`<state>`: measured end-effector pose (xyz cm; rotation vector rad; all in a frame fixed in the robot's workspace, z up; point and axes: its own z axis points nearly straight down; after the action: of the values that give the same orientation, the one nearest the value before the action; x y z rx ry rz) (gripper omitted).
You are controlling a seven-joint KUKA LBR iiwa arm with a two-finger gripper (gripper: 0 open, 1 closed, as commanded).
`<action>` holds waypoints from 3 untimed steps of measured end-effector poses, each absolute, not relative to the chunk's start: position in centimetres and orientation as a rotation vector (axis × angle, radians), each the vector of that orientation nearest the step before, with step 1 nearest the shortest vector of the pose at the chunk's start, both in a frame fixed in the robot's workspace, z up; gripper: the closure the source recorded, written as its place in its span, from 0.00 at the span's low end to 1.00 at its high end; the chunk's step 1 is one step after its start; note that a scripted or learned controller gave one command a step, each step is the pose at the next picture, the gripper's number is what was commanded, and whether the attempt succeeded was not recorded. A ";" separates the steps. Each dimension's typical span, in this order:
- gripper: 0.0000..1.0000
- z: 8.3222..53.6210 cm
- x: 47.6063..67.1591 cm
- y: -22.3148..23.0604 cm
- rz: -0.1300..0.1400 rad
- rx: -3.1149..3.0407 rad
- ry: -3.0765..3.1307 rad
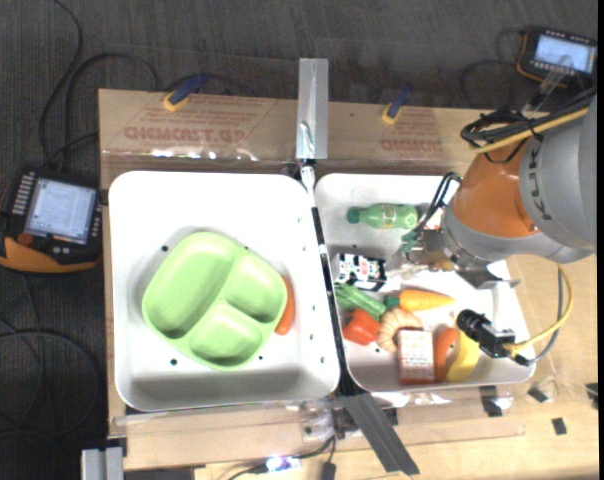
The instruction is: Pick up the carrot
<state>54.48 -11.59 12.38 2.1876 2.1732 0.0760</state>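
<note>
The carrot, an orange tapered piece, lies across the middle of the right bin, pointing right. My gripper hangs just above and slightly left of it, beneath the grey wrist with its orange band. The arm's body hides part of the bin's right side. Nothing shows as held.
Around the carrot lie a green bottle, a black-and-white item, a green vegetable, a red-orange piece, a small red box and red and yellow fruit. The left bin holds a green divided plate with an orange item at its right edge.
</note>
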 end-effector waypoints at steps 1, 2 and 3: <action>0.00 12.6 54.5 -11.9 0.075 2.186 2.165; 0.00 9.1 49.0 -12.4 0.003 2.347 2.082; 0.00 11.2 48.3 -16.9 -0.004 2.130 2.311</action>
<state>48.28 -16.89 11.15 2.1302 2.3111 -0.0044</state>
